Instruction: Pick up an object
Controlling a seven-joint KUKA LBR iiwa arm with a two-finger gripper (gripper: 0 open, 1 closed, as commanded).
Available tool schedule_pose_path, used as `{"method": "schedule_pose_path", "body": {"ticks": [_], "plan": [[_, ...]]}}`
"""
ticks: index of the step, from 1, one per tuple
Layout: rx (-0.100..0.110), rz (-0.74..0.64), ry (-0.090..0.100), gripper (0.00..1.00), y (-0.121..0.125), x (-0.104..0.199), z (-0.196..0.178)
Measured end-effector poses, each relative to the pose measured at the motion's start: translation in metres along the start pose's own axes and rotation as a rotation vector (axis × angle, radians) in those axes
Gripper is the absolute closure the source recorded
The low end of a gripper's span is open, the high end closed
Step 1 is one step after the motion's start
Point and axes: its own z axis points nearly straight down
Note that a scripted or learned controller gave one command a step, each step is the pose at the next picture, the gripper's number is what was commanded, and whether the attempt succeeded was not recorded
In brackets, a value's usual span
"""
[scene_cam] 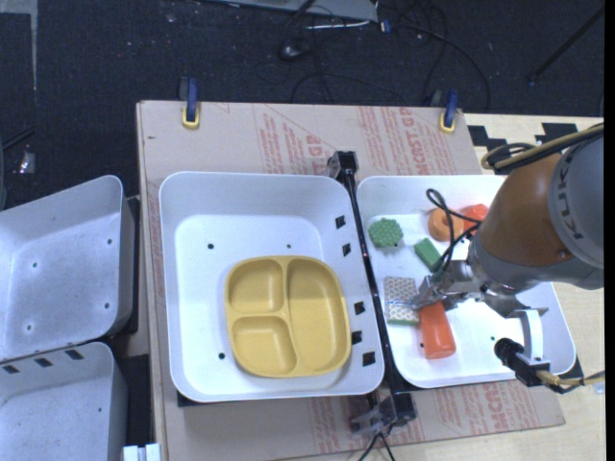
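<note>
Two white bins sit side by side, a yellow tray in the left, while the gripper hangs over an orange block in the right, grip unclear.

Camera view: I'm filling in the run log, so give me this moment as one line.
arm: over right bin | gripper: low, by orange block and patterned pad | grasp: none seen | left bin: yellow divided tray

Open floor in left bin around yellow tray; right bin crowded by orange block, green pieces, arm overhead.
</note>
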Motion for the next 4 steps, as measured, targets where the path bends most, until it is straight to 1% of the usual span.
{"method": "schedule_pose_path", "body": {"ticks": [1, 3, 4], "plan": [[0.01, -0.005, 0.001, 1.0, 0.003, 0.002, -0.042], [0.009, -0.005, 0.001, 1.0, 0.004, 0.007, -0.121], [0.01, -0.008, 0.002, 1.0, 0.018, 0.056, -0.132]]}}
